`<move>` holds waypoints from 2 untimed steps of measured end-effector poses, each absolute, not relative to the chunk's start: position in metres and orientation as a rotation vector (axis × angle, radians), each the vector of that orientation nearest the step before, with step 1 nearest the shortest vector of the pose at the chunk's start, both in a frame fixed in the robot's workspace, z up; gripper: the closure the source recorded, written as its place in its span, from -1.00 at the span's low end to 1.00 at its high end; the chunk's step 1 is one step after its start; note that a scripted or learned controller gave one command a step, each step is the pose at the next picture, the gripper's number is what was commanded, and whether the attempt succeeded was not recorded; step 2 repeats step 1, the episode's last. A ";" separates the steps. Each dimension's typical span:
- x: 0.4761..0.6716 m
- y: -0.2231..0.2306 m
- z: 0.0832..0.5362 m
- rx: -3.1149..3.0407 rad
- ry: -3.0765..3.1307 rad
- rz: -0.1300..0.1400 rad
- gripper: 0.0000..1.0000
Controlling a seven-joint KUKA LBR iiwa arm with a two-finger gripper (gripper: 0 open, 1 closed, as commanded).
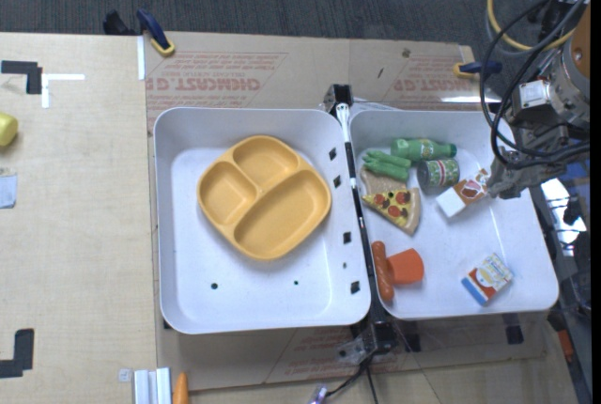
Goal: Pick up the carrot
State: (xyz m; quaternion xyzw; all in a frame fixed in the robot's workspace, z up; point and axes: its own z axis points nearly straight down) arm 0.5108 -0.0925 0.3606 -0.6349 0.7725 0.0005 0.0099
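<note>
Carrot [406, 267], a stubby orange piece, is lying in the right bin [526, 297] near its front left corner, just beside a reddish sausage [380, 271] that is running along the bin's left wall. Behind them a pizza slice [392, 201] is resting flat, and further back a green bottle [424, 148] is lying on its side next to some green pods [388, 164] and a small can [439, 174]. A white and red block [460, 198] is sitting toward the middle of the bin, and a small printed box [486, 279] is lying near the front right. The gripper [496, 182] is hanging low over the right part of this bin, at the right end of the white and red block and well apart from the carrot; whether it is open or closed I cannot tell, since cables and the wrist are crowding it. The arm [563, 83] is reaching in from the right with black and yellow cables looping above it. The left bin [178, 299] is holding a yellow divided plate [265, 195], which is sitting near its middle. Both bins are resting on cardboard on the bench [75, 252], and a yellow object [7, 130] is showing at the bench's far left edge.
</note>
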 end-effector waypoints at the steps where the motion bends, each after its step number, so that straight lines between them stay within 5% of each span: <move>1: 0.511 -0.092 0.361 -1.983 2.411 0.002 -1.00; 2: 0.511 -0.092 0.361 -1.983 2.411 0.002 -1.00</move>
